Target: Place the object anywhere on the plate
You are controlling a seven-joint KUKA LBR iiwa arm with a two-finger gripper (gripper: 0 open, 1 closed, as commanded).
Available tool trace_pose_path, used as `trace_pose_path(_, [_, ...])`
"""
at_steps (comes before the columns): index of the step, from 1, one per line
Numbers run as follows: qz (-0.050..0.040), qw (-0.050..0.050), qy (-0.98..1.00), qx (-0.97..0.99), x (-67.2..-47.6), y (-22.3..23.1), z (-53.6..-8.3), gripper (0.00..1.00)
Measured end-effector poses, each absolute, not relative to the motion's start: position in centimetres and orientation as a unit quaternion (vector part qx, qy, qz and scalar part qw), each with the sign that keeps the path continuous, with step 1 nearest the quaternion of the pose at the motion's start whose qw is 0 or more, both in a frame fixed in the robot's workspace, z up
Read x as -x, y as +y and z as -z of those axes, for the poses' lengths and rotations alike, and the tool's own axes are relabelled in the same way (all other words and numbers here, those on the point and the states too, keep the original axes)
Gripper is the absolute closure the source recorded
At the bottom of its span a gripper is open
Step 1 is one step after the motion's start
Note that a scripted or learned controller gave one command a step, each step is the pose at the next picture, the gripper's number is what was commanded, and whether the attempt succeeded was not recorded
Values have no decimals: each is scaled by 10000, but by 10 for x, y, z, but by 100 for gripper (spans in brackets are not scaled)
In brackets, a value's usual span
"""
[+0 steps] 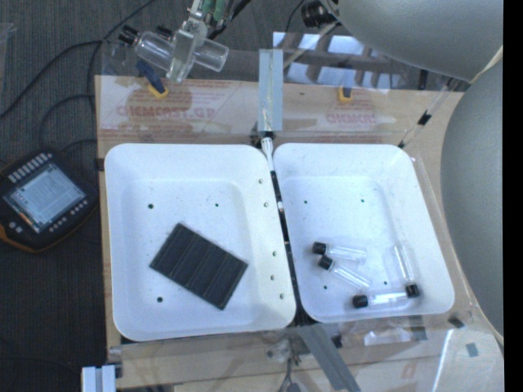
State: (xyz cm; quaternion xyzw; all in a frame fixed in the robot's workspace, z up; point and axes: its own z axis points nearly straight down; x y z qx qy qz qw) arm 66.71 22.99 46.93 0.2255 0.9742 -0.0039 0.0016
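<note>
the gripper clamped a clear vial beyond the left bin's far edge. the dark plate lay near that bin's front edge. bench lettering was unreadable.

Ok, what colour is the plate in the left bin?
Dark grey, nearly black, with ribbed lines across it: the plate, seen in the camera view.

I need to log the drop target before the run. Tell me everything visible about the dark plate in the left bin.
The plate is a flat, dark grey rectangle, seemingly matte plastic or rubber, with faint ridges dividing it into strips. It lies flat on the floor of the left bin, turned at a slant to the walls, toward the near side. Nothing rests on it or touches it besides the bin floor.
</note>
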Motion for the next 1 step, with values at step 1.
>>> trace_pose_path(1, [44,20,9742,-2258,-669,231,-477,100])
